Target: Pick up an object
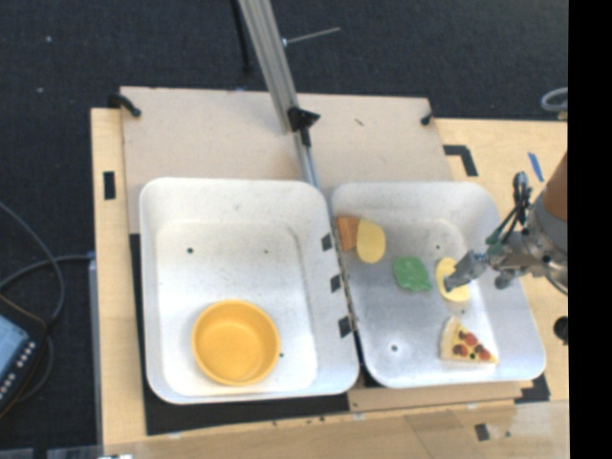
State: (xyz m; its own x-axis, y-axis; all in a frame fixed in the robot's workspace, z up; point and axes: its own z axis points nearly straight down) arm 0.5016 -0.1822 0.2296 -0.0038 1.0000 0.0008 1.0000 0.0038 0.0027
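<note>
At 6 o'clock in the left bin (163, 208) a yellow bowl (236, 341) sits upright near the front wall. At 5 o'clock in the right bin (521, 338) a pizza-slice toy (466, 343) lies flat near the front right corner. Just beyond it, at about 3 o'clock in that bin, the gripper (465, 273) reaches in from the right over a small pale yellow piece (452, 283), its dark tip lying across that piece; whether the jaws are open, closed or gripping the piece I cannot tell. Just beside it toward 9 o'clock lies a green piece (413, 274), apart from the yellow one. Farther back, at 10 o'clock in the bin, a yellow oval piece (371, 242) touches an orange-brown piece (348, 232) against the left wall. At 12 o'clock, 1 metal rail (273, 55) slants away beyond the 2 bins.
</note>
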